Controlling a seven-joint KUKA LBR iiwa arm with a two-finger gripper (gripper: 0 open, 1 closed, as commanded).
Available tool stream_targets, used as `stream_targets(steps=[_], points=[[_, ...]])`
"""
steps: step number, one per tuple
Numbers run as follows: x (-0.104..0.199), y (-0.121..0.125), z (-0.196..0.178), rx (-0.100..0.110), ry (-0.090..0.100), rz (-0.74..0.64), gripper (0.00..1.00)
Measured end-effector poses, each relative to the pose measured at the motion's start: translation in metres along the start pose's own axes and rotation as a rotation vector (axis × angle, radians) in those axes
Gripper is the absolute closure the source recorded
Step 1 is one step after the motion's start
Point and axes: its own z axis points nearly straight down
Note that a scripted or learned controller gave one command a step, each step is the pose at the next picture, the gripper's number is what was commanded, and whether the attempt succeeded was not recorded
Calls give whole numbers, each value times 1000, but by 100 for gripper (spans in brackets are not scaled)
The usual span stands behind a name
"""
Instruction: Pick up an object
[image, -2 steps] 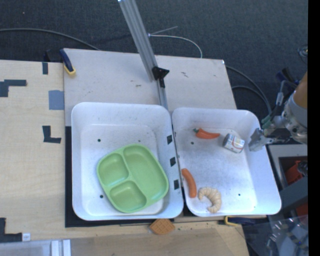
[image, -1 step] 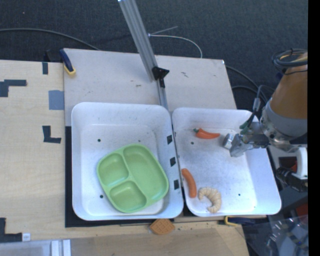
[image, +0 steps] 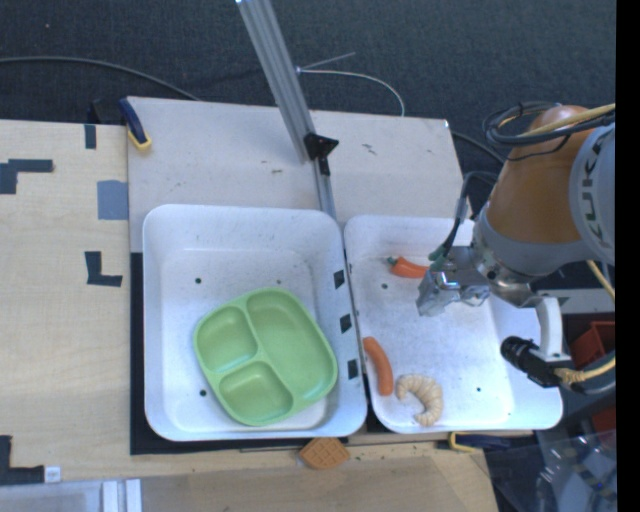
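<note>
Bench (image: 240, 150): white board, two white bins side by side – left bin (image: 160, 300), right bin (image: 480, 400). Waffle-like biscuit (image: 324, 453) at front edge.

Gripper (image: 437, 297) over right bin (image: 520, 405), carrot (image: 406, 267) by far edge, sausage (image: 378, 364), croissant (image: 422, 396) near front, green plate (image: 265, 355) left bin (image: 165, 300).

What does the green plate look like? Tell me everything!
The green plate is light green and looks like smooth plastic. It has rounded corners and three sunken compartments, one long and two smaller. It lies flat, turned at a slant, in the left bin, near its front right corner. Nothing sits in it, and only the bin touches it.
</note>
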Motion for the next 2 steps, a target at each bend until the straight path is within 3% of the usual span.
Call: stream_targets(steps=[2], points=[[111,-9,18,2,-1,0,100]])
